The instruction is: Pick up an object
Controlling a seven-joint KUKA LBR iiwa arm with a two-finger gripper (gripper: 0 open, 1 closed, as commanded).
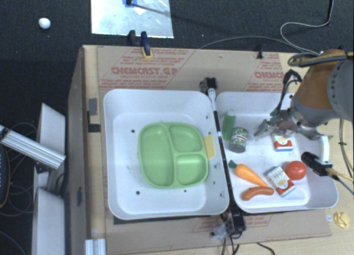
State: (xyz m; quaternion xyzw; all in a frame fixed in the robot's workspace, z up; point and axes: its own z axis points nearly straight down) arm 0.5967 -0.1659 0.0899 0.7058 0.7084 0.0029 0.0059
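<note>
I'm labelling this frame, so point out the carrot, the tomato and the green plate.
carrot (250, 175): camera view, mid orange body.
tomato (297, 170): camera view, centre of red skin.
green plate (159, 179): camera view, lower left rim.

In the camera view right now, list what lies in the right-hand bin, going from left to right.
Green can → carrot → sausage → small carton → tomato. The red and white box under the gripper overlaps the carton's span, so I leave it out.
</note>
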